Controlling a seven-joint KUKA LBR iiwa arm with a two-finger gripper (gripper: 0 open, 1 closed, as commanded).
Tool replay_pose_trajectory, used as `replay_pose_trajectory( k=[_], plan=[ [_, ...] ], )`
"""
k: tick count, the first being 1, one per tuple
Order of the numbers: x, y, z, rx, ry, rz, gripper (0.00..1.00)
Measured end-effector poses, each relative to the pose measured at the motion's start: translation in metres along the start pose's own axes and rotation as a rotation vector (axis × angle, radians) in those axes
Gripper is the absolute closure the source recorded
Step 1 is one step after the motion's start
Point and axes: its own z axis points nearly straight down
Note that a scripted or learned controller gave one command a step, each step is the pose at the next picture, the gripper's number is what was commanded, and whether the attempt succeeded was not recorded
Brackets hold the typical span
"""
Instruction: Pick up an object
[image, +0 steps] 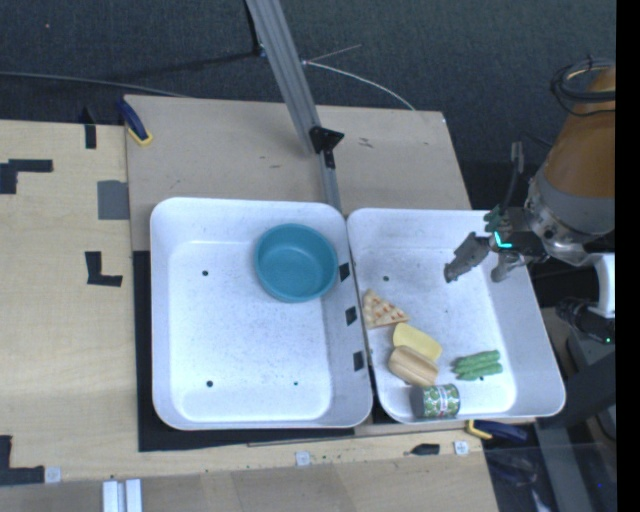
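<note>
Hand (483, 260) spread wide, holding nothing, above right bin (520, 330). Advice: centre over green beans (477, 365), lower straight, close across the narrow side.

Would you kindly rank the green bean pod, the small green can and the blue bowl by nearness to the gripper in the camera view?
1. The green bean pod, in the right bin below the gripper.
2. The small green can, at that bin's near edge.
3. The blue bowl, in the left bin.
</note>
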Motion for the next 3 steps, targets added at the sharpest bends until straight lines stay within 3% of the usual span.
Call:
replay_pose_trajectory(
  k=[1,3],
  plan=[
    [0.000,0.000,0.000,-0.001,0.000,0.000,0.00],
    [0.006,-0.002,0.104,0.005,0.000,0.002,0.00]
  ],
)
